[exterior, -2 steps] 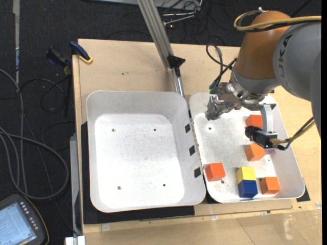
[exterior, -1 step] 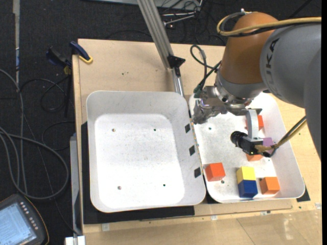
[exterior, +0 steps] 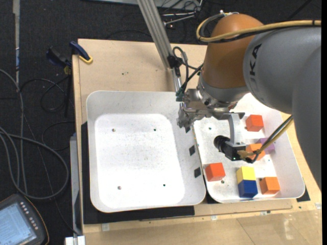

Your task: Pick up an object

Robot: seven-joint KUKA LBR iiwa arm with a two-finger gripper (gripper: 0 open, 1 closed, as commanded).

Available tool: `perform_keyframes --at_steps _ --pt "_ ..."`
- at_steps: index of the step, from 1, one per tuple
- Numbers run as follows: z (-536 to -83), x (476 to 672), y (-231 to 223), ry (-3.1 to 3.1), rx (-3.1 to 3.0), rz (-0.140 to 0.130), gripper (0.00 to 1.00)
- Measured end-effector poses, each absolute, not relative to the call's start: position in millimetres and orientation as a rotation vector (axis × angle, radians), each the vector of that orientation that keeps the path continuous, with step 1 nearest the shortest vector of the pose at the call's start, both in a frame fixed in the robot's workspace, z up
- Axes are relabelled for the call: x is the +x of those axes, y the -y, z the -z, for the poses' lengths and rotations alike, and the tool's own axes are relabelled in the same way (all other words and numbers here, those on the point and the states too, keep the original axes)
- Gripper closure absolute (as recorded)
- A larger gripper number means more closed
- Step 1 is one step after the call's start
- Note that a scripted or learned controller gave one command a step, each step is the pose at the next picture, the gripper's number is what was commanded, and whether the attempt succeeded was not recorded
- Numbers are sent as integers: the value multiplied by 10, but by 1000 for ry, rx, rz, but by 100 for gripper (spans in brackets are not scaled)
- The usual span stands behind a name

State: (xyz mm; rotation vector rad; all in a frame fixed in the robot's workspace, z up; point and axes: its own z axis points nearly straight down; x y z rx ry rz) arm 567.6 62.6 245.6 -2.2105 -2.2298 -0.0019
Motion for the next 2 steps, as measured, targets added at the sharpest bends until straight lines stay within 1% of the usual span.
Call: perform_keyframes --at_steps 1,2 --pt "-2345 5658 -880 2226 -2214 -3 100" --pt "-2351 5662 -863 2221 -2221 -2 0"
